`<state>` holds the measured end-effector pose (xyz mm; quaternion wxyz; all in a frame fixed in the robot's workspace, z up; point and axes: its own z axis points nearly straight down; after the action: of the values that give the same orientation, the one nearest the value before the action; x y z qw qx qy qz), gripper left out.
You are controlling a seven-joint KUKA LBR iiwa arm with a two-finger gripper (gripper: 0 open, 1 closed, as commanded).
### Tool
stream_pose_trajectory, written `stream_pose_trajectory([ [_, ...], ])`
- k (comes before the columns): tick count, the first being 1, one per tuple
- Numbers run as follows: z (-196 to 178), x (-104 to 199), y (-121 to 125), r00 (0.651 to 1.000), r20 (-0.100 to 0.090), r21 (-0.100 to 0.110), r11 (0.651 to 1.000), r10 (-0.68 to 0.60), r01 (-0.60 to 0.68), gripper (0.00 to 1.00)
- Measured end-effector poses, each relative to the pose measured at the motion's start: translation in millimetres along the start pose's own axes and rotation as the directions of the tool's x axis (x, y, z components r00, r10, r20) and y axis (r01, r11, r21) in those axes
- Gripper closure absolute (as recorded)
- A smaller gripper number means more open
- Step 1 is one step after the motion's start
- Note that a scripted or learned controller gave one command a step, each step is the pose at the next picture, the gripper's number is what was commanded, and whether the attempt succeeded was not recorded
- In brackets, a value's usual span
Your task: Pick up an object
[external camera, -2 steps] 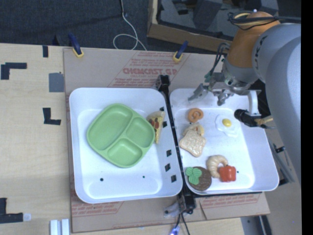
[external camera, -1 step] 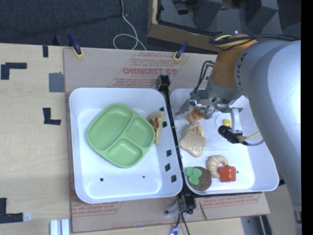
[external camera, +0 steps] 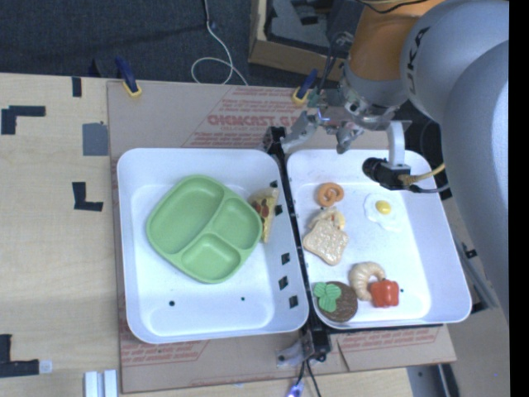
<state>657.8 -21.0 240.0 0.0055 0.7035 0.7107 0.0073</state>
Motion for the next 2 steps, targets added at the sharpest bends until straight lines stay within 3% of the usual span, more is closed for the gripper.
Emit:
stream_pose_trajectory([
  [1, -43.9, 0.1, -123.4, 1.000, 0.001, 0.019, 1.000, 0.010, -0.010, 0.00],
  [2, -9.0, 44.9, -176.6, 1.000, 0.001, 0.028, 1.000, 0.007, -0.007, 0.00],
])
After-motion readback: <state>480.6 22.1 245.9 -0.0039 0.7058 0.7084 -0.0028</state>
